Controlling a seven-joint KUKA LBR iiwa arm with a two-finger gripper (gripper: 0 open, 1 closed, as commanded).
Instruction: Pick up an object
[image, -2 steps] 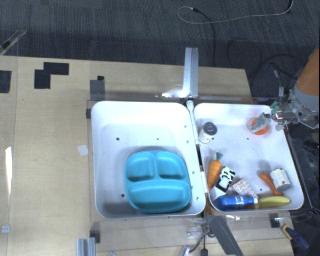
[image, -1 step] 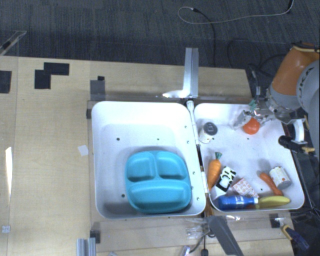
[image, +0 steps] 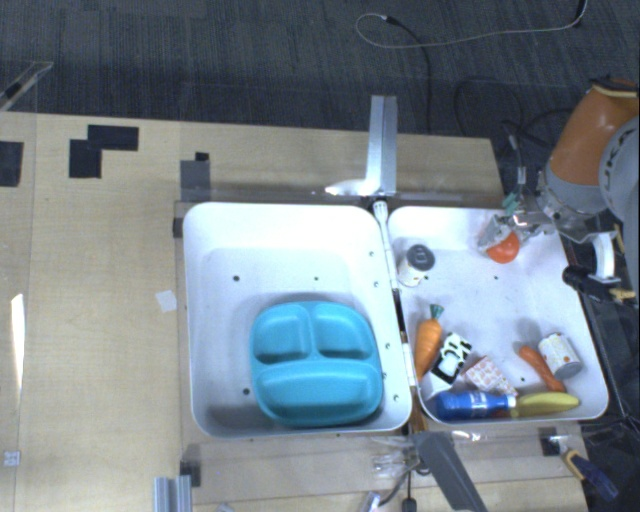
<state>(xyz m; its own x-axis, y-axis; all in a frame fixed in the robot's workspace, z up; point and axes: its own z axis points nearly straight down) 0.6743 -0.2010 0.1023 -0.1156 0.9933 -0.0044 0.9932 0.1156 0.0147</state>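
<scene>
The arm's end effector (image: 512, 228) sits at the far right corner of the right bin (image: 470, 222), its fingers apparently pinching a small red-orange object (image: 503, 248); so near the wall, a shallow hold could slip as it rises

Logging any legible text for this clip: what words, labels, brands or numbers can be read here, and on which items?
None can be read.
Black-and-white patterned small box in the right white bin: bold print, no letters legible.
Red-and-white checked packet: pattern, any text too small.
Small cylindrical can with a pale label: label blurred.
Blue plastic bottle: no readable label.
Black square marks on the tan bench: shapes, not characters.
</scene>
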